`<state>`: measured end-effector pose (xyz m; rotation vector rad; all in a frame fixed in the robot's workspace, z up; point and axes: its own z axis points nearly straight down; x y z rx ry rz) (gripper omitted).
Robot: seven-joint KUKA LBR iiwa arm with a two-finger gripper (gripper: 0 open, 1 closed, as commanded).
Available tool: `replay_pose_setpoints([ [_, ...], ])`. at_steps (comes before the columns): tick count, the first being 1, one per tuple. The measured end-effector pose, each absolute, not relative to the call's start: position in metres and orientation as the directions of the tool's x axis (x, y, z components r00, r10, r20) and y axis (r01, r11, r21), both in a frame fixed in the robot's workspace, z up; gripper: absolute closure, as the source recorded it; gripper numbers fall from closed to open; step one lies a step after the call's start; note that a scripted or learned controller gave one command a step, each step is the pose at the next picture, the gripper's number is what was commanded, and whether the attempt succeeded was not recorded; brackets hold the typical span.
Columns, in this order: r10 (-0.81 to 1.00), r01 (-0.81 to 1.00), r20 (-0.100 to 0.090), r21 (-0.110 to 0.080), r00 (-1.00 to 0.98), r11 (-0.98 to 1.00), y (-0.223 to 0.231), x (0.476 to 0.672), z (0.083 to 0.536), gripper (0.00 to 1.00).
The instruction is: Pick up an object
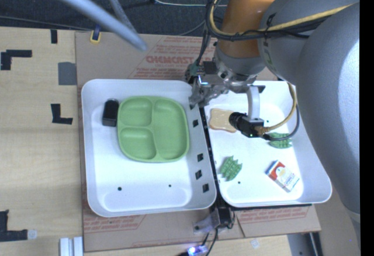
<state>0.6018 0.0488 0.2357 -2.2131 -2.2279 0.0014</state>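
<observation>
My gripper hangs from the orange-banded wrist over the far end of the wall between the two bins. Just right of it, in the right bin, lies a tan bread-like slice. That bin also holds a green leafy piece, a second green piece and a small red and white box. The left bin holds a green divided plate, with a small black block at the plate's left edge. Nothing shows between the gripper's tips.
A black fitting on a cable dangles from the wrist over the bread slice. The bulky grey arm covers the right bin's far right side. Both bins rest on a cardboard sheet.
</observation>
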Motion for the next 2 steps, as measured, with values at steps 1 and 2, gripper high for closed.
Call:
replay_pose_setpoints([
  [1,1.0,1.0,0.001,0.0,-0.007,0.007,0.1017,0.6175,0.2404,1.0],
  [2,1.0,1.0,-0.001,-0.002,-0.003,0.003,0.0983,0.617,0.2402,0.0],
])
